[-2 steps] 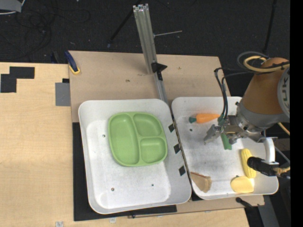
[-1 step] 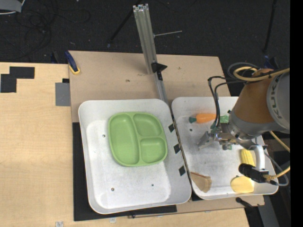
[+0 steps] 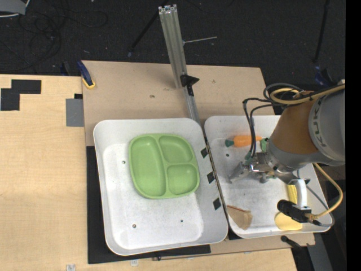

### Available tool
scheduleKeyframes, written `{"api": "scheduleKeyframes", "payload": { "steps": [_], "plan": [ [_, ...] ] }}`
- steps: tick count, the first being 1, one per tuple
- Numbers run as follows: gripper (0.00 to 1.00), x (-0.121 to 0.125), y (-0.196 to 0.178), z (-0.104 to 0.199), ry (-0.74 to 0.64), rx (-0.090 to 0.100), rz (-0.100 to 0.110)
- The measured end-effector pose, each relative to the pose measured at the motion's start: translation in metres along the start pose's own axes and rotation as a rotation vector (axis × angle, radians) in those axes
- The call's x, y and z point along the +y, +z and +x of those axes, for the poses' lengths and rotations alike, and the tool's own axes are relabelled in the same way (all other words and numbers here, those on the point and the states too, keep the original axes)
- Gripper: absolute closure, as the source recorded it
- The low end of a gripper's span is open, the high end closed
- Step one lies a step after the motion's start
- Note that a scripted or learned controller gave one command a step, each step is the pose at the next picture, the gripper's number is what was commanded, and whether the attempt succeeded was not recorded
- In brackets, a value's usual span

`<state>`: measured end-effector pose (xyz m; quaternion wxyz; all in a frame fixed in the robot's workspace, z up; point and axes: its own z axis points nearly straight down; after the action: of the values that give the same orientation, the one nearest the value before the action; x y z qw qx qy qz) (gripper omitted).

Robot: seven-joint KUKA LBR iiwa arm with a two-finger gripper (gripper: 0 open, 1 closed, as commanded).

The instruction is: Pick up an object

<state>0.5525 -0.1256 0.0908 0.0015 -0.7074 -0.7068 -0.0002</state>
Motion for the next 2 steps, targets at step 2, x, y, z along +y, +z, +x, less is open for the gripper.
{"api": "scheduleKeyframes", "payload": {
  "steps": [2],
  "plan": [
    [1.00,0.004,-0.055,-0.001,-0.002,-0.002,-0.003]
  ]
}}
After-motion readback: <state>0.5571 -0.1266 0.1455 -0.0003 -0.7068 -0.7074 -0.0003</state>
